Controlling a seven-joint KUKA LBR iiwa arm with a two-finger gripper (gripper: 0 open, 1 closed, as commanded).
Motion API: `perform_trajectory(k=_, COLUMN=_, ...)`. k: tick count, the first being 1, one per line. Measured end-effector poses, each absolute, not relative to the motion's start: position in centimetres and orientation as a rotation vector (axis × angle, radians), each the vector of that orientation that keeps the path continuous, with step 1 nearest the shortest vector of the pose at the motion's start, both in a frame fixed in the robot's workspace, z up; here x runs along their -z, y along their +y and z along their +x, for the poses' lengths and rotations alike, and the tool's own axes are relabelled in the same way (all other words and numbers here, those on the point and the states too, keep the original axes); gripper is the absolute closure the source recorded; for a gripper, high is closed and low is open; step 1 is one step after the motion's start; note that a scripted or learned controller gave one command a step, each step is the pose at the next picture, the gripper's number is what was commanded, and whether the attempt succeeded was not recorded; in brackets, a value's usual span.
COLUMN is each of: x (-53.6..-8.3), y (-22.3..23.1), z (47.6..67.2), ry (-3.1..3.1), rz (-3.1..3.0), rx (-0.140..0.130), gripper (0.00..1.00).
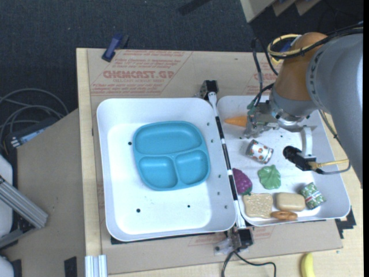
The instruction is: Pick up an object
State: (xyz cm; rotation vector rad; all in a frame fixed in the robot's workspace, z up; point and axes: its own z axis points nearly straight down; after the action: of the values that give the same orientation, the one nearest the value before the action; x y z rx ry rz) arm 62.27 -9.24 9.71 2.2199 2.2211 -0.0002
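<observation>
"CHEMCAST GP" in red on the brown board (141,74) beneath both bins (109,154)

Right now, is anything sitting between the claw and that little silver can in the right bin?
Nothing visible does. The claw hangs just above the silver can with bare bin floor between them. The orange carrot lies to the claw's side, not in the path.

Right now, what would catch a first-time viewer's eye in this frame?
The blue divided tray stands out first, lying alone in the left bin. Next comes the grey arm with its orange band, reaching into the right bin, its gripper low near the carrot. Small food toys crowd that bin's near end: purple grapes, a green leaf and a cracker.
</observation>
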Motion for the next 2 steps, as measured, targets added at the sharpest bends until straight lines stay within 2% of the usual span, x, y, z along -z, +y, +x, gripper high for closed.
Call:
perform_trajectory(k=1, x=-9.7, y=-9.2, z=62.3, ry=2.221, rz=2.220, rx=0.001, gripper=0.00)
perform_trajectory(k=2, x=-8.5, y=-9.2, z=66.3, ry=2.233, rz=2.236, rx=0.021, gripper=0.00)
